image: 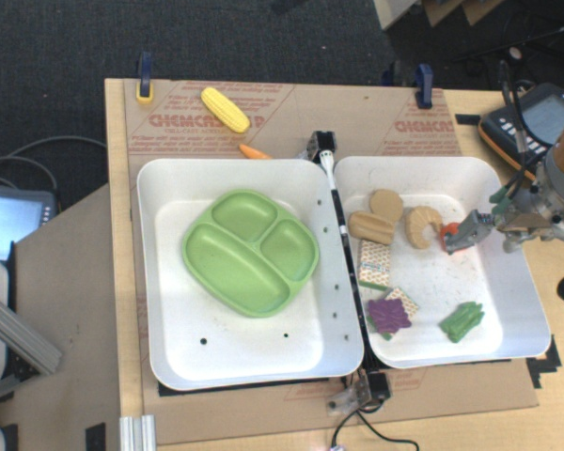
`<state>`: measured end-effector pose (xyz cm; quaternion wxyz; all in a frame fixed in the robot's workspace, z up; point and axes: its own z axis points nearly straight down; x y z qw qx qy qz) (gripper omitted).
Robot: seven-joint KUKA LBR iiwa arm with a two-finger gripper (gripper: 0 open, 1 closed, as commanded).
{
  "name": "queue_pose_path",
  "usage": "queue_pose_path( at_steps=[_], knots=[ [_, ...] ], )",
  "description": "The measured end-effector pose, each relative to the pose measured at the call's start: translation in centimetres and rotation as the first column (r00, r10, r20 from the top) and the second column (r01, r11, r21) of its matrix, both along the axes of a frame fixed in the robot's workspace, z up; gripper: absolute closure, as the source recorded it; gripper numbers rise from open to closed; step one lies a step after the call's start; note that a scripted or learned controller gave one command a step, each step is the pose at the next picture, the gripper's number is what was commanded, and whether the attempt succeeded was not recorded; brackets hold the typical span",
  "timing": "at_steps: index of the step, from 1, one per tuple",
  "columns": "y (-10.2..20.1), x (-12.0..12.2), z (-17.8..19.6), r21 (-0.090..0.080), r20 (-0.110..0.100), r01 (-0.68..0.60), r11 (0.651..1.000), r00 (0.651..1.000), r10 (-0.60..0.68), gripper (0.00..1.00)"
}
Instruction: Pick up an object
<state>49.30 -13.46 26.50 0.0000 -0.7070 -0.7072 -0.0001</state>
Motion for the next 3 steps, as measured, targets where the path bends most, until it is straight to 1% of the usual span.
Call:
queue_pose_path(
  at_steps=[1, 2, 3],
  knots=[
    [-4.6, 4.8, -13.2, 0.002, -0.012, 0.003, 1.0, 1.0, -0.003, 0.0],
    [-4.4, 9.6, -18.4, -0.001, 0.002, -0.002, 1.0, 1.0, 0.002, 0.0],
    [-7.6, 16.0, -17.9, -0.001, 0.004, -0.002, 1.0, 1.0, 0.002, 0.0]
  ],
)
